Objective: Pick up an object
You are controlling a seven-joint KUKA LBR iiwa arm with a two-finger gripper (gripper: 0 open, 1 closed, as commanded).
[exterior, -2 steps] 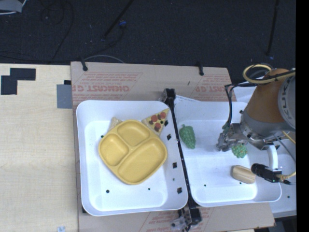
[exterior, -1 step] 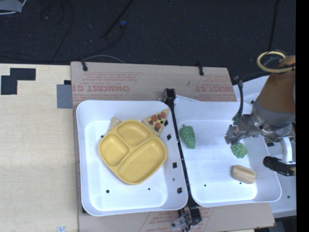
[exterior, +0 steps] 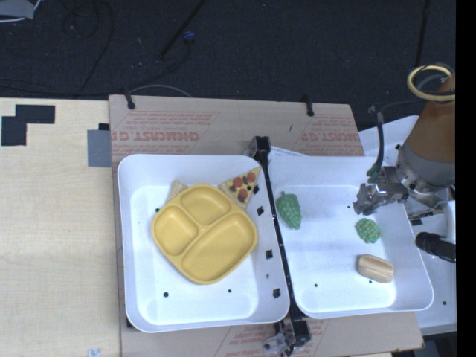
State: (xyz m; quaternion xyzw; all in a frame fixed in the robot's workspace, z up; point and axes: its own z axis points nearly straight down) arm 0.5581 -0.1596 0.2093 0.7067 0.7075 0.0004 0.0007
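Nearest me, a tan oblong bread roll [exterior: 375, 268] lies beyond the small green knobbly toy [exterior: 367, 230], just under the gripper [exterior: 370, 200]; jaws unreadable, so centre overhead, then descend straight

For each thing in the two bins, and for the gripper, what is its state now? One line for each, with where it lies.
Yellow divided plastic plate: flat in the left bin, compartments bare.
Toy pizza slice: at the plate's upper right edge, partly under it.
Green leafy toy: lying loose, right bin's left side.
Small green bumpy toy: loose, just below the gripper.
Tan bread roll: on its side, right bin.
Gripper: over the right bin, holding nothing visible.
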